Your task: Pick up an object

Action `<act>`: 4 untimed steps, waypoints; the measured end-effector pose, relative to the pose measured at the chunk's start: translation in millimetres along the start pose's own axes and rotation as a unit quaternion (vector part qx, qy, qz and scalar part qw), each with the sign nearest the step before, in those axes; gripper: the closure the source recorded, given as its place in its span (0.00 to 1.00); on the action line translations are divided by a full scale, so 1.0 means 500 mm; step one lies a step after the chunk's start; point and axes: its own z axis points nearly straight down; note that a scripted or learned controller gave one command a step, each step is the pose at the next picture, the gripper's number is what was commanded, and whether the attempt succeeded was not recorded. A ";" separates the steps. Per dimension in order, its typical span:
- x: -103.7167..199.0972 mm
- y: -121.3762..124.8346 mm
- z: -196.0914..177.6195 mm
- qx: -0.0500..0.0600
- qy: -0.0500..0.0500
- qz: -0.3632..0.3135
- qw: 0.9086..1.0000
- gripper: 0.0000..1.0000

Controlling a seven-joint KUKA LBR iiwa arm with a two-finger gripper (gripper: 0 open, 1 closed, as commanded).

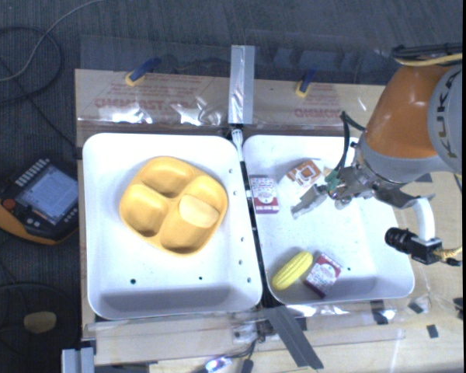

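Gripper [309, 201], jaws spread and empty over right bin [388, 286]: we centre above one carton [304, 172] before descending.

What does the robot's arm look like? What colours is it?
The arm is big and rounded, bright orange on top with grey below, and dark letters show on its grey side. A thin black cable loops down to the end effector, a small metal part with pale silvery fingers and a bit of green by its base.
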 end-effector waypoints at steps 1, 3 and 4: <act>0.006 -0.038 -0.032 -0.001 -0.001 -0.105 0.994 0.00; -0.011 -0.086 0.233 0.001 0.004 -0.177 0.984 1.00; -0.035 -0.045 -0.065 -0.004 -0.003 -0.117 0.993 1.00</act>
